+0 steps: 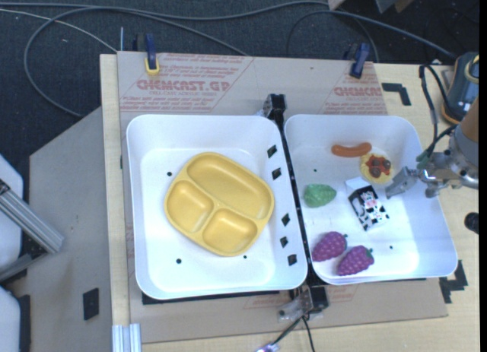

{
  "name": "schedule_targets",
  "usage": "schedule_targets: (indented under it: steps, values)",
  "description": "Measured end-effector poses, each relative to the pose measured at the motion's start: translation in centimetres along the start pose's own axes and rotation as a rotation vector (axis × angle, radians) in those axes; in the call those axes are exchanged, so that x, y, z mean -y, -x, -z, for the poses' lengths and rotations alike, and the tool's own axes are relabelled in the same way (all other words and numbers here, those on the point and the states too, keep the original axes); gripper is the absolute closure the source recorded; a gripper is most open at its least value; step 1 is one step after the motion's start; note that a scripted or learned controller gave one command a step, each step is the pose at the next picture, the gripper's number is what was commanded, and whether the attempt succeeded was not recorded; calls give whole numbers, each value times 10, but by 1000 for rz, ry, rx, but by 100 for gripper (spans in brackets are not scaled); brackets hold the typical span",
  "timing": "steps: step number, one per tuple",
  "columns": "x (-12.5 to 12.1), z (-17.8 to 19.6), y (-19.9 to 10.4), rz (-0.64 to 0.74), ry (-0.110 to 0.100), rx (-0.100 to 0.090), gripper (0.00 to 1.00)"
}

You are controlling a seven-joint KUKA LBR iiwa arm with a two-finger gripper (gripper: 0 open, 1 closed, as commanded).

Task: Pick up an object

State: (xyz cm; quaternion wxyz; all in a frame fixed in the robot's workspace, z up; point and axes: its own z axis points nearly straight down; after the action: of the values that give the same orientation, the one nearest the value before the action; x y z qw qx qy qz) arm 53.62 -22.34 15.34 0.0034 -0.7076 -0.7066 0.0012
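The right bin (426, 259) holds several small toys. An orange sausage (351, 149) lies at the back, with a round yellow and red pizza piece (377, 167) just in front of it. A green leafy lump (319, 195) sits by the bin's left wall. Mid-bin lies a black and white cow-patterned carton (367, 206), and two purple grape bunches (329, 246) (355, 260) rest at the front. My gripper (403, 182) reaches in over the right rim, low, just right of the pizza piece and the carton. I see nothing held in it.
The left bin (144, 214) carries a yellow divided plate (219, 203). A black divider with clips runs between the bins (283, 191). The arm's grey wrist (456, 168) hangs over the right bin's edge. Cables and clamps lie behind the bench.
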Motion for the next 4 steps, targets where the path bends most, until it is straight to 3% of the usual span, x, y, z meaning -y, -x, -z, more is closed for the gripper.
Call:
schedule_targets:
  steps: [1, 2, 3, 4]
  values:
    - [-8, -51, -7, 1, 12, 2, 0]
    - [-12, -48, -5, 2, 22, 6, 0]
    - [-15, -35, -4, 2, 35, 11, 100]
    - [-8, 26, -4, 2, 12, 5, 100]
